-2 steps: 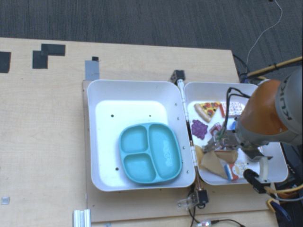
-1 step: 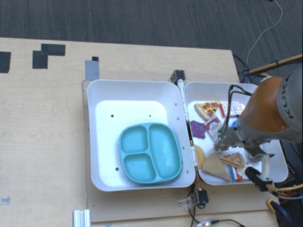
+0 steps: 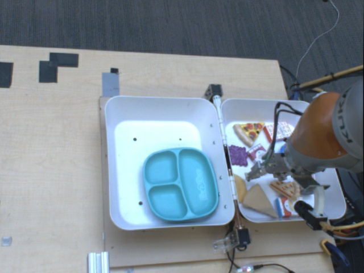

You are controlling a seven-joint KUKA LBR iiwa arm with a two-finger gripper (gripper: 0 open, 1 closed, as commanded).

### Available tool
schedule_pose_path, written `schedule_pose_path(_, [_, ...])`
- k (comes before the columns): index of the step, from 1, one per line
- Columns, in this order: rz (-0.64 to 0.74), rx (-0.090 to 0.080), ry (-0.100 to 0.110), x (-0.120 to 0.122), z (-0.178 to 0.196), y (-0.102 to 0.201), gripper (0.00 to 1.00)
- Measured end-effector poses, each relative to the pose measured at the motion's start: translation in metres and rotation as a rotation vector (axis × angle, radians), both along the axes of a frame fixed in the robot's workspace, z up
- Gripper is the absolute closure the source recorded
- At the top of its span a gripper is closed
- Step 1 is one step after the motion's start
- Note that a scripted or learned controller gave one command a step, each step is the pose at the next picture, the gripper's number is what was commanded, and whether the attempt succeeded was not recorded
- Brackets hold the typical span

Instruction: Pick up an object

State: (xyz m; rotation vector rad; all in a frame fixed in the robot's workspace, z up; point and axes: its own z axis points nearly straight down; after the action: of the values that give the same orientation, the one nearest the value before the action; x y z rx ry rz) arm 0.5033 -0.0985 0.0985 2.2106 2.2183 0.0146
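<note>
The right bin (image 3: 228,131) holds several toy foods. A pizza slice (image 3: 249,131) lies near its back. A purple grape bunch (image 3: 238,155) sits at its left wall, and a tan wedge (image 3: 260,201) lies at the front. My gripper (image 3: 267,170) hangs low over the middle of this bin, between the grapes and a second pizza-like slice (image 3: 284,187). The wrist hides what lies directly under it. I see nothing lifted clear of the bin floor.
The left bin (image 3: 128,118) holds a blue divided plate (image 3: 181,182). In the right bin, a red strip (image 3: 266,134) and a white packet (image 3: 282,131) lie at the back. A small red, white and blue item (image 3: 282,207) is at the front. The orange-banded arm (image 3: 318,131) covers that bin's right side.
</note>
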Motion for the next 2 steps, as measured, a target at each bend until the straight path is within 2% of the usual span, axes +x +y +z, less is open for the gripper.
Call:
schedule_pose_path(1, [0.001, 0.001, -0.003, 0.0015, 0.0105, 0.0008, 1.00])
schedule_pose_path(2, [0.002, 0.001, -0.003, 0.0014, 0.0104, 0.0008, 0.00])
